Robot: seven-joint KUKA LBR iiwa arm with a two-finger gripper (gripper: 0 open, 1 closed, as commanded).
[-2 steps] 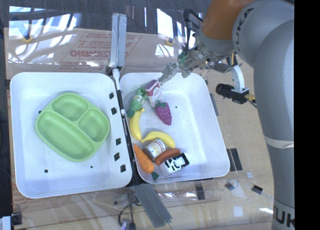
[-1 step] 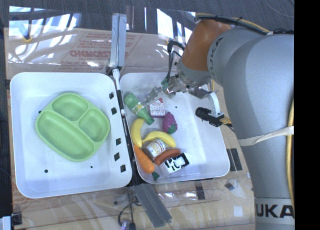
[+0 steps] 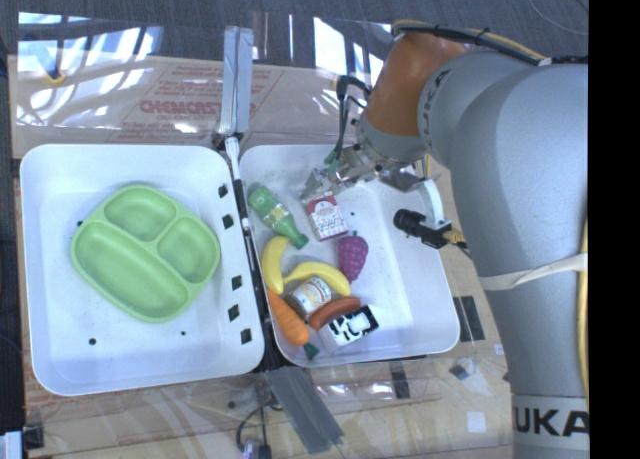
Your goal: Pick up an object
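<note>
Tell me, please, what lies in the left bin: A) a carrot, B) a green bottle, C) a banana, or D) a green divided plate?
D: the green divided plate lies by itself in the left bin, while the food items sit in the right bin.

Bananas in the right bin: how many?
1. The banana curves through the middle of the right bin, between the carrot and the purple grapes. More could be hidden beneath the pile.

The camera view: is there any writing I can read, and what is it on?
"UKA", in white letters cut off by the frame edge, on the grey arm.
"CHEMCAST", red and faint, on the sheet behind the bins; its smaller lines are blurred.
Print on the red-and-white carton, can and black-and-white box: too small to read.
</note>
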